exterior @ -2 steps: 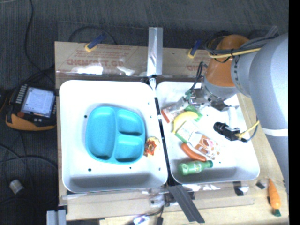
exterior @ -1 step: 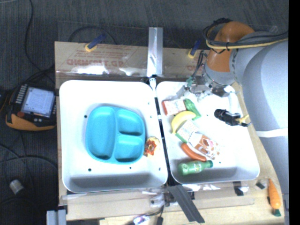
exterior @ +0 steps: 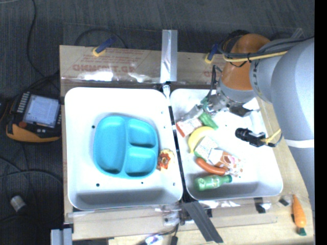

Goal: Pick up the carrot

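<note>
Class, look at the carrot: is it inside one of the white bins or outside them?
Outside. The carrot lies on the bench past the right bin's lower right corner, apart from the items inside it.

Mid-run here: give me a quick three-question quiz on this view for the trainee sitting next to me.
1. Multiple choice: where does the carrot lie?
A) in the left bin
B) in the right bin
C) on the floor

2. True or false: the gripper is over the far end of the right bin, apart from the carrot.

3. Fill in: the blue tray sits in the ____ bin.

Key: 1 B; 2 true; 3 left.
</note>
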Motion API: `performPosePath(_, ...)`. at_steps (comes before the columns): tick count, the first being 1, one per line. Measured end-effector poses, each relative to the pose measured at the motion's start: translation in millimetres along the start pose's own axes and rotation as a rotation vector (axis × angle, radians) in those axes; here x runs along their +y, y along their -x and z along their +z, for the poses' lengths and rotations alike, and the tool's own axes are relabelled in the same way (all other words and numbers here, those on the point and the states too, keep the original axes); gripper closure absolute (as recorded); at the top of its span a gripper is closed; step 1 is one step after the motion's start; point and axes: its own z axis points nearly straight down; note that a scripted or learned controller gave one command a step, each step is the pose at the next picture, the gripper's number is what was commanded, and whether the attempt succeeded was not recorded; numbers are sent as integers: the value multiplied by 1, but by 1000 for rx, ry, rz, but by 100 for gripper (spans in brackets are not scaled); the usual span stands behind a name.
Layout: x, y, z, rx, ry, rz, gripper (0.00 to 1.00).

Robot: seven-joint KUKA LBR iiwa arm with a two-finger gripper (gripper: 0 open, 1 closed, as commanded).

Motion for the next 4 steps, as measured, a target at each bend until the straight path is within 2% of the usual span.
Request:
performPosePath(1, 14, -18, -84, 16, -30, 0, 0)
performPosePath(2, -79, -79, -87, 14, -36, 252, 0)
performPosePath(3, -68, -31, -6, 7, -19, 452, 0)
performPosePath(4, -70, -61, -86, 13, -36, 331, 0)
